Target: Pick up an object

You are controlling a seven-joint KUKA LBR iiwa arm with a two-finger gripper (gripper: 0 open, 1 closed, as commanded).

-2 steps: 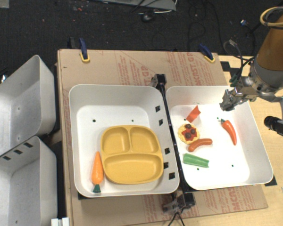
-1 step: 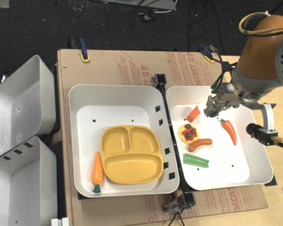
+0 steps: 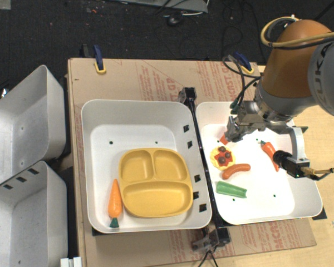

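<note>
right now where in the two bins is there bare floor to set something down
Right bin: bare floor along the near edge, below the green piece, and toward the near right corner. Crowded at its left middle, where the yellow toy, sausage and gripper cluster. Left bin: a bare strip behind the yellow tray; the carrot fills the tray's left.

Dark speckled floor (image 3: 39, 32), cables (image 3: 228, 35), brown bench board (image 3: 150, 79)
</note>
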